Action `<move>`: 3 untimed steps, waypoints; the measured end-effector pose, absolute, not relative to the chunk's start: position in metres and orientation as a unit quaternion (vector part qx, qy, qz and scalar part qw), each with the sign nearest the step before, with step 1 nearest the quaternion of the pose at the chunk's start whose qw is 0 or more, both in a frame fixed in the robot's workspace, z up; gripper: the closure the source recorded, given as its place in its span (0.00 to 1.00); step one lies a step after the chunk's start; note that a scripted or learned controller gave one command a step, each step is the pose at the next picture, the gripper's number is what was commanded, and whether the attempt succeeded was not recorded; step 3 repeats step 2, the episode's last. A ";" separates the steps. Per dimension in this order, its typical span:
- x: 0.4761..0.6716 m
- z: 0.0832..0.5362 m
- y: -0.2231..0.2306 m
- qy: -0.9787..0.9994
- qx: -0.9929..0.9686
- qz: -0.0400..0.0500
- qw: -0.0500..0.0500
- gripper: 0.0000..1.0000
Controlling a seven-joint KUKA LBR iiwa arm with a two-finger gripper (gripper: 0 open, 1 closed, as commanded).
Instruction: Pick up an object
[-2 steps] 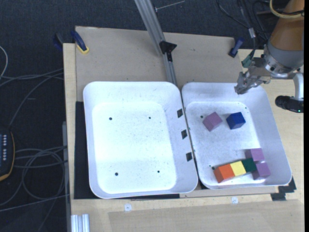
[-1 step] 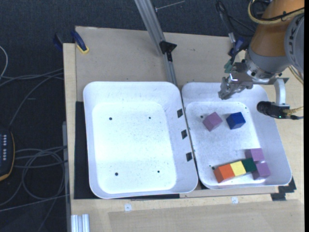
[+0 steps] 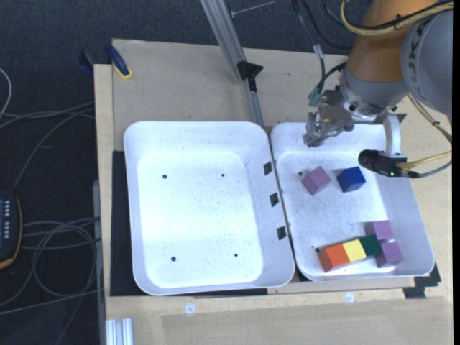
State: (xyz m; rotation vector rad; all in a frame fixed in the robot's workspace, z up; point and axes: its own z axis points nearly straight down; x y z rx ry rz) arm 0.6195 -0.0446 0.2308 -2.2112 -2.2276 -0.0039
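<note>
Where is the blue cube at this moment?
In the camera view the blue cube lies in the right bin, in its upper half, just right of the purple cube and below the gripper.

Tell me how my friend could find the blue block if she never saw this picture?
Look at the right white bin, the one holding blocks. Near its far end, below the gripper, two small cubes sit apart from each other. The blue cube is the right-hand one; its neighbour is a purple cube, and nothing else there is blue.
</note>
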 end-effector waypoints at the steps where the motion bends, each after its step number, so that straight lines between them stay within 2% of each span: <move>1: 0.605 0.244 0.007 -0.710 -0.705 -0.001 0.002 1.00; 2: 0.583 0.238 0.062 -0.710 -0.705 0.000 0.002 1.00; 3: 0.583 0.238 0.062 -0.710 -0.705 0.000 0.002 1.00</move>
